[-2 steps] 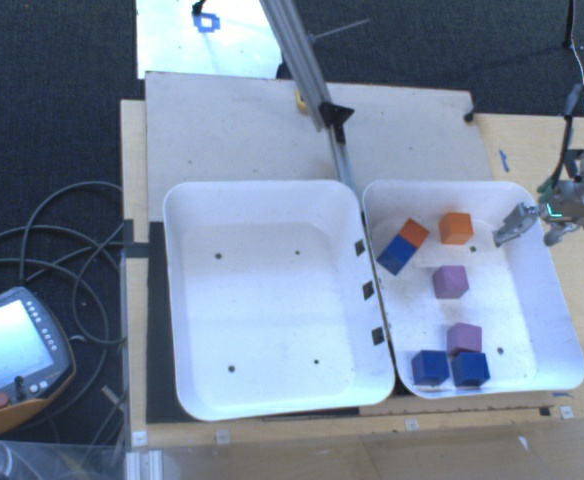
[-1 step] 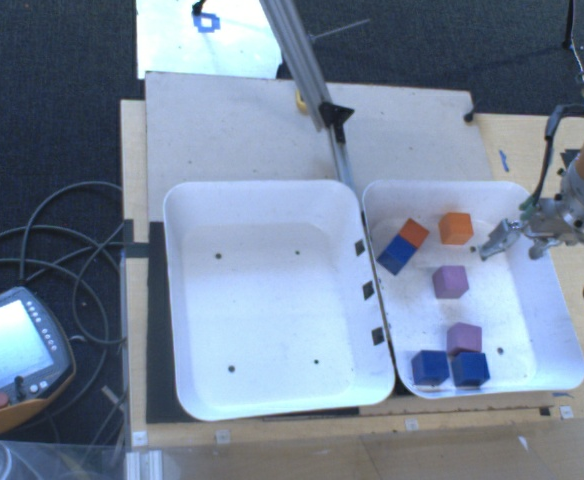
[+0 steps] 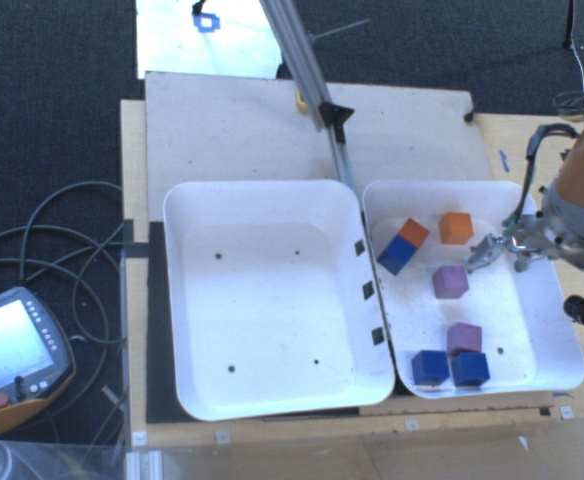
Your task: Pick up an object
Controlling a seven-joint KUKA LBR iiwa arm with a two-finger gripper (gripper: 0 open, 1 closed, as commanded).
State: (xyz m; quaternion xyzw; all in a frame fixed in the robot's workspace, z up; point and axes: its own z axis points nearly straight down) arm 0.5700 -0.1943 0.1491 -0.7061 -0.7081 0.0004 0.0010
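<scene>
1. Dark carpet surrounds a pale wooden bench [image 3: 272, 118] that carries two shallow white bins side by side, with a grey metal pole [image 3: 297, 48] slanting down from the top toward the seam between them.
2. Taking the right bin [image 3: 562, 368] as landmark: the left bin [image 3: 272, 298] sits just beside it, rims touching along a row of small black clips.
3. Inside the right bin, an orange cube [image 3: 456, 228] lies near the far rim, and an orange-and-blue block [image 3: 403, 245] lies close to the inner wall.
4. A purple cube [image 3: 450, 281] sits near the bin's middle with bare white floor on all sides.
5. Against the near rim, a second purple cube [image 3: 463, 337] touches two blue cubes [image 3: 450, 368], leaving little room toward that edge.
6. The gripper [image 3: 484, 252] reaches in over the bin's outer rim and sits between the orange cube and the middle purple cube, apart from both; whether its claw is wide or narrow cannot be told, and nothing is seen in it.
7. Well away from the right bin, a teach pendant [image 3: 12, 358] and looped cables [image 3: 72, 238] lie on the carpet.
</scene>
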